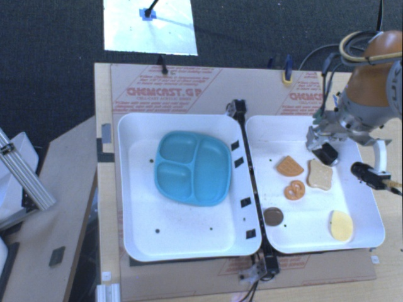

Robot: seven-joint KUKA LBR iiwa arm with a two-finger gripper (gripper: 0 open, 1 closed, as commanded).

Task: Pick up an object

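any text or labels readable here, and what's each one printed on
"CHEMCAST GP" in red, on the protective film of the clear sheet under the bins, left of centre behind the left bin.
"CHEMCAST" in red, same sheet, behind the right bin; cut off by the arm.
Smaller red print around both logos: too blurred to read.
Blue divided plate and the food pieces: no text.
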